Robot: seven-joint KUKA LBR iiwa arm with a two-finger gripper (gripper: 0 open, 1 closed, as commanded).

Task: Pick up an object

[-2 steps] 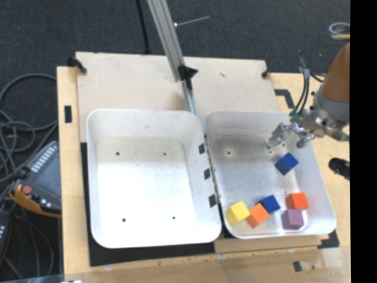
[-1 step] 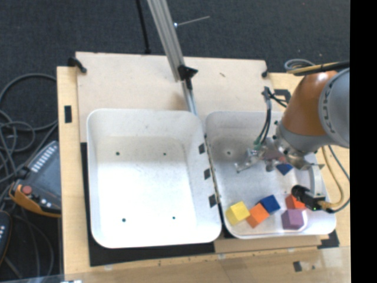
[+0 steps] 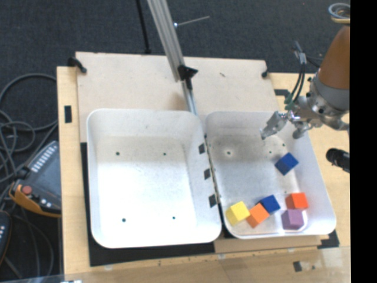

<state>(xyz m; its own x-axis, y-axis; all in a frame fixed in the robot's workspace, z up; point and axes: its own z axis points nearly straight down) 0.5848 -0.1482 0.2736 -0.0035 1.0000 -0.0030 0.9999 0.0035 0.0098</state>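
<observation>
The claw [image 3: 284,127] hangs over the right bin [image 3: 247,158], its two prongs spread apart and gripping nothing — apparently poised to descend. A blue cube [image 3: 286,163] lies just below it; other blocks crowd the near edge.

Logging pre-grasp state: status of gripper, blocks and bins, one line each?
gripper: open, holding nothing, above the right bin's far side
lone blue block: loose on the bin floor, apart from the rest
yellow block, orange block, second blue block, red-orange block, purple block: clustered at the near edge
right bin: holds all six blocks
left bin: no blocks
</observation>
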